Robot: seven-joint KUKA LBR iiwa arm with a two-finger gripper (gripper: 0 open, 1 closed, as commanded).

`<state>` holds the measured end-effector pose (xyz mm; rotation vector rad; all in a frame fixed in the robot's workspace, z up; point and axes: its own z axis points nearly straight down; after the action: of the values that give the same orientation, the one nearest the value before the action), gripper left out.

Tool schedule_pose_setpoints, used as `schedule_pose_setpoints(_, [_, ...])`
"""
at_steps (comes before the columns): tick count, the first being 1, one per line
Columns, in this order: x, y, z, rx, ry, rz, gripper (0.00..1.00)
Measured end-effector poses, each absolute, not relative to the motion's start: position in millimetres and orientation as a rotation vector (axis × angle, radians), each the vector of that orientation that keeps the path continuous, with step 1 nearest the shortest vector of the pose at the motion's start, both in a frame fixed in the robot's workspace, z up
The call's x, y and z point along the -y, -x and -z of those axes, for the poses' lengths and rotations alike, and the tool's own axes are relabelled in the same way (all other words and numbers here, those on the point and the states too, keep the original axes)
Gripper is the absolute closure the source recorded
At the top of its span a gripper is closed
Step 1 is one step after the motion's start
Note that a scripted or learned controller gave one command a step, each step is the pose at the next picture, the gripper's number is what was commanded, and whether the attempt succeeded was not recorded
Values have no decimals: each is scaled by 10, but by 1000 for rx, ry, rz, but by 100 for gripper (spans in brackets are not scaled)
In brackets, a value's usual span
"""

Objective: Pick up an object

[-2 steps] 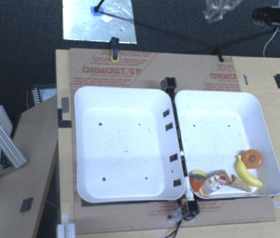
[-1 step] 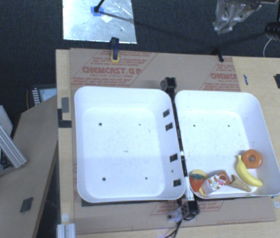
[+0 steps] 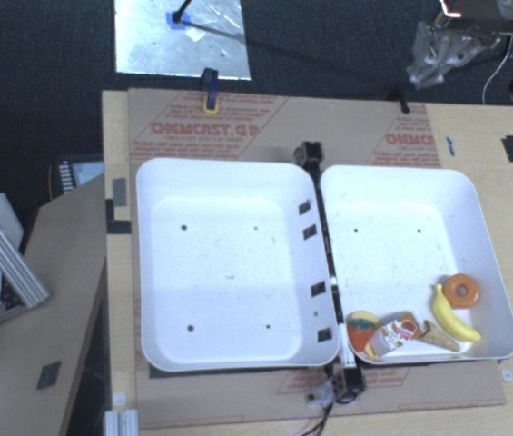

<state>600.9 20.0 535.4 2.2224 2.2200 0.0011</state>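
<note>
The gripper (image 3: 427, 69) is raised at the upper right of the camera view, over the dark floor past the far edge of the bench (image 3: 74, 271); nothing is seen between its tips. Whether it is spread or closed cannot be told at this angle and size.

Both white bins lie nearer the camera than the gripper. The right bin (image 3: 392, 198) sits almost directly below it in the view; the left bin (image 3: 229, 262) is further off to its left.

All objects are gathered in the right bin's near corner, well apart from the gripper:
- A toy banana (image 3: 451, 318), yellow, lies closest to the bin's right wall.
- An orange ring-shaped item, seemingly a toy doughnut (image 3: 461, 290), touches the banana's upper end.
- A red and white packet (image 3: 396, 334) lies left of the banana, with a brown cone-like piece (image 3: 439, 337) between them.
- An orange-red rounded toy (image 3: 362, 329) lies furthest left, beside the divider between the bins.

A sheet of metal plate (image 3: 182, 25) lies on the floor far to the gripper's left.
</note>
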Motion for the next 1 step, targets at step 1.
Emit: schedule_pose_setpoints(1, [434,-6673,-5348,-2213,-2221,-3,100])
